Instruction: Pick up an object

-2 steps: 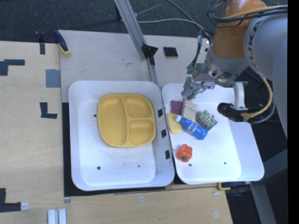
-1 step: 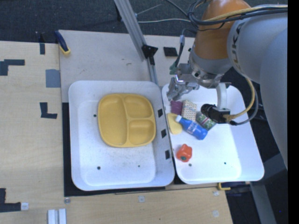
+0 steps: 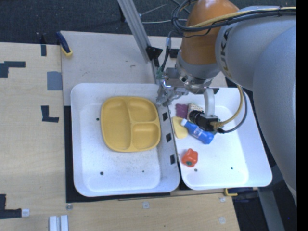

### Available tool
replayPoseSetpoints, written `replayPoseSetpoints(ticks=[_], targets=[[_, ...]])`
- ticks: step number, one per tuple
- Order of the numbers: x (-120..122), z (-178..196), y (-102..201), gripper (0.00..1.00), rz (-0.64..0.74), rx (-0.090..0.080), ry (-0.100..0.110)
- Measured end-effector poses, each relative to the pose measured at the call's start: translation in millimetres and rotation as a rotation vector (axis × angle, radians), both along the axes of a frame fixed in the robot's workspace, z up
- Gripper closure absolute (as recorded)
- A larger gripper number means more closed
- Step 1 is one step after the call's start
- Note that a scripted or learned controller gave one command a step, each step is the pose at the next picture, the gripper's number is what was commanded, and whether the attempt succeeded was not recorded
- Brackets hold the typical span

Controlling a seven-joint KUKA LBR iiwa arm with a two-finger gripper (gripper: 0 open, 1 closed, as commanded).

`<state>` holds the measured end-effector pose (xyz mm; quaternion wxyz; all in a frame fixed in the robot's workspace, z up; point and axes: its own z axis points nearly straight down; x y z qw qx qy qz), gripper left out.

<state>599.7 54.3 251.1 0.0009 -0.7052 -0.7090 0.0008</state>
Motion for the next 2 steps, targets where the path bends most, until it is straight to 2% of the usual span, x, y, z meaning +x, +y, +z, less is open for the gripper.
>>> replayPoseSetpoints(ticks=[1,2], targets=[[-9.9,-8.0,46.7,1.0,0.001,0.0,0.0],[-9.4,-7.6,44.1,0.0,-0.002,-0.001,0.0]])
